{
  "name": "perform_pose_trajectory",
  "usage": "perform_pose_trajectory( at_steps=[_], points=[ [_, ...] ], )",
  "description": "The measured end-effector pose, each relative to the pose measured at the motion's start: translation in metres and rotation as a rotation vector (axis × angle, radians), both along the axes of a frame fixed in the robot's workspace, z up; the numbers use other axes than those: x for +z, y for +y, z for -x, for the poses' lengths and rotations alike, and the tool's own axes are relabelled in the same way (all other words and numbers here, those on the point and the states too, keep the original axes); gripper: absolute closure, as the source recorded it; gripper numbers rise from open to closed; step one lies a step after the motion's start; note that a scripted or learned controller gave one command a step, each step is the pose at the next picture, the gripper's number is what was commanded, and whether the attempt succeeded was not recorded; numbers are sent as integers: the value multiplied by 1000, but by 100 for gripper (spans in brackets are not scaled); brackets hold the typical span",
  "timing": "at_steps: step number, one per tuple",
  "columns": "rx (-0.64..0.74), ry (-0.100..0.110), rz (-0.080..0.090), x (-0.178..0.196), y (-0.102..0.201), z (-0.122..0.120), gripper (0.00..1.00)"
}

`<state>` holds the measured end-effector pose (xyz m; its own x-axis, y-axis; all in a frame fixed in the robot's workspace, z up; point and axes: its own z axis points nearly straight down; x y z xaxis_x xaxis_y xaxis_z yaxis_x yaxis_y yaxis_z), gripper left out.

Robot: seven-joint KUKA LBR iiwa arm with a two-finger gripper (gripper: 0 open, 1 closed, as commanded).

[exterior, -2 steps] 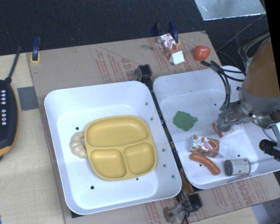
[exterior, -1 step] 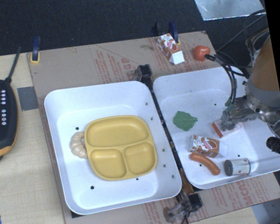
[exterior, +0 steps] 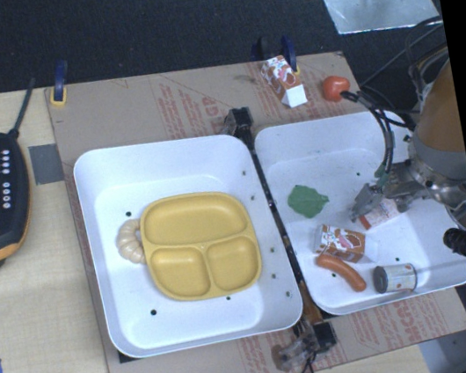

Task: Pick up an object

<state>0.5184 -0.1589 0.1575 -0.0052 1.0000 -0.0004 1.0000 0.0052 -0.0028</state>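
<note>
4 small things lie in the right bin (exterior: 332, 141): a green leaf (exterior: 308, 200), a red and white snack pack (exterior: 341, 242), a toy hot dog (exterior: 341, 270) and a small can (exterior: 395, 277). The gripper (exterior: 373, 201) hangs just right of the leaf and just above the pack. I cannot tell if it is released or clenched. The pack is the nearest thing, down and to its left.

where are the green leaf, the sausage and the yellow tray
green leaf (exterior: 308, 200), camera view, middle of the leaf
sausage (exterior: 341, 271), camera view, middle of its length
yellow tray (exterior: 194, 219), camera view, floor of the large top compartment
</note>
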Motion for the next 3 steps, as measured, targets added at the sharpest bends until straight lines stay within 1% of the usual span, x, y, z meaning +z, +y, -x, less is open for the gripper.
perform_pose_trajectory(
  at_steps=[1, 2, 3],
  points=[
    [-3, -15, 4, -50, 48, 5, 0],
    [-3, -1, 0, -15, -31, -3, 0],
    [0, -6, 3, -63, 21, -17, 0]
  ],
)
